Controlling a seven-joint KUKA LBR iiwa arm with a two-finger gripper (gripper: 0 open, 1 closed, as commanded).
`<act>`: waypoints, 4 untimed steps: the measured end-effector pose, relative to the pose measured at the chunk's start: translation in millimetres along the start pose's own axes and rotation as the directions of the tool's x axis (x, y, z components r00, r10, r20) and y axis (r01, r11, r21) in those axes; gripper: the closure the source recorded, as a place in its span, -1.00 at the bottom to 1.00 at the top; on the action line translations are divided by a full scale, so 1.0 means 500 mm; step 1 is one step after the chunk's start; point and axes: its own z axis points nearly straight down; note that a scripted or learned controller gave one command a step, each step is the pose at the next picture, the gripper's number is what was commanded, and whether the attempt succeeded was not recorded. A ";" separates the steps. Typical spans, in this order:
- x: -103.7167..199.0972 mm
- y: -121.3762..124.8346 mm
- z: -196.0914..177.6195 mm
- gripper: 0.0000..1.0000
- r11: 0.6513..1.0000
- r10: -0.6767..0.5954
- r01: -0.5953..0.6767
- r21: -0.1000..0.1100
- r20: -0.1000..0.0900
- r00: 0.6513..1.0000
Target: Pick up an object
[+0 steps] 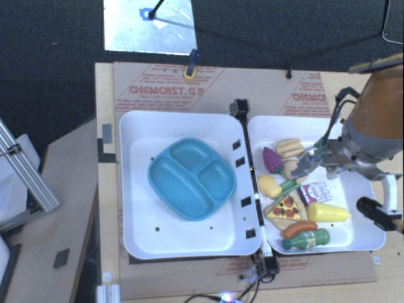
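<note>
The gripper (pixel 307 165) hangs over the right bin's (pixel 366 232) toy food, its grasp impossible to tell. The hot dog bun (pixel 290 148) nearby looks light, rigid and smooth; gripping across its narrow width seems safest.

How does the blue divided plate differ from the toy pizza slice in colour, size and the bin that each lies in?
Colour: the blue divided plate is a single plain blue, while the pizza slice is yellow-orange with red spots.
Size: the plate is far larger than the pizza slice.
Place: the plate lies alone in the left bin; the pizza slice lies in the right bin, crowded among other toy foods.
Shared: both lie flat on a white bin floor.
</note>
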 end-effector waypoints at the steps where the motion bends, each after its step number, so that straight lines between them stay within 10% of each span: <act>1: 0.001 0.005 -0.012 -1.00 1.000 -0.003 0.003 -0.013 0.001 1.000; 4: -0.007 0.009 0.299 -1.00 1.000 -0.001 0.001 -0.007 0.000 1.000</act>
